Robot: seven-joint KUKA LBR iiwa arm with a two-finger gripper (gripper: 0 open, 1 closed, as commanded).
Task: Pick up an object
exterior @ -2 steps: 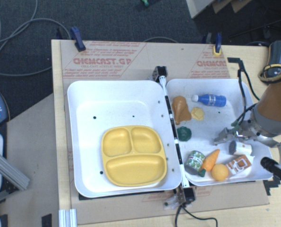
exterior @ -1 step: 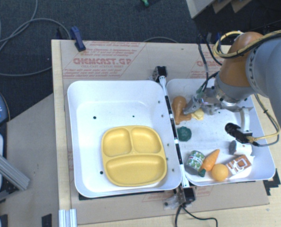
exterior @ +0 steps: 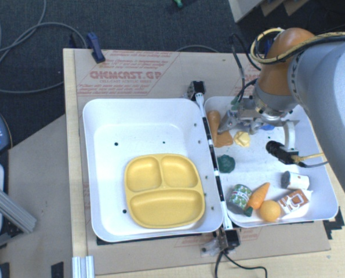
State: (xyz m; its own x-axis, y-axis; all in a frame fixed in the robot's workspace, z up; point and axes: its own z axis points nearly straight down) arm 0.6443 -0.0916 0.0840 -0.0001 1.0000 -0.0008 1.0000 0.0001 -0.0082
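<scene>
A: What's in the left bin (exterior: 102,155)?
B: A yellow divided plate (exterior: 163,190), lying flat.
A: And the right bin (exterior: 323,210)?
B: A green lump (exterior: 227,164) near the divider, then a small can (exterior: 239,196), carrot (exterior: 258,195), orange (exterior: 269,211) and printed carton (exterior: 294,202) clustered along the near edge.
A: The gripper (exterior: 235,125)?
B: Low at the bin's far-left corner, beside an orange-brown piece (exterior: 218,131) and a pale yellow piece (exterior: 242,138). Its opening I cannot tell.

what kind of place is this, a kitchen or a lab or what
Most likely a robotics lab: a robot arm works over two white bins of toy food on a board, with loose cables across a carpeted floor.
</scene>
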